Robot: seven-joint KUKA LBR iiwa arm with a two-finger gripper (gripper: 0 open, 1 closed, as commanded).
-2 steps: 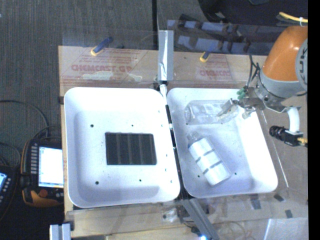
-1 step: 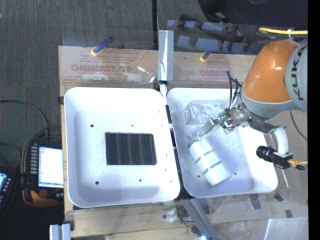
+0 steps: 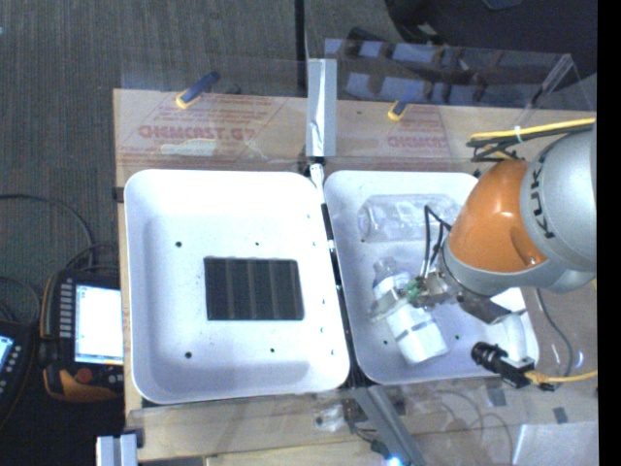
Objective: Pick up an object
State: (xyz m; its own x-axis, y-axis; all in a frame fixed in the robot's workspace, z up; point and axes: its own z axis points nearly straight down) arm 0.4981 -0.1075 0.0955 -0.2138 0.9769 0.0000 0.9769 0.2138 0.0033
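My gripper (image 3: 423,290) hangs low over the middle of the right bin (image 3: 342,260), below the arm's orange band (image 3: 490,226). Directly left of it and touching or nearly touching lies a small whitish object (image 3: 390,291). A white cylinder-shaped cup (image 3: 417,339) lies just below the gripper toward the bin's front. A clear crumpled plastic item (image 3: 406,216) rests at the bin's back. In the left bin (image 3: 155,260), a flat black ribbed rectangle (image 3: 253,288) lies at the centre. The arm's bulk hides the right part of the right bin.
A narrow ridge (image 3: 331,260) where the two bin walls meet separates the bins. The wooden bench (image 3: 233,129) behind them carries clear panels and two small clamps (image 3: 197,88). Cables and a handheld controller (image 3: 82,323) lie on the floor at the left.
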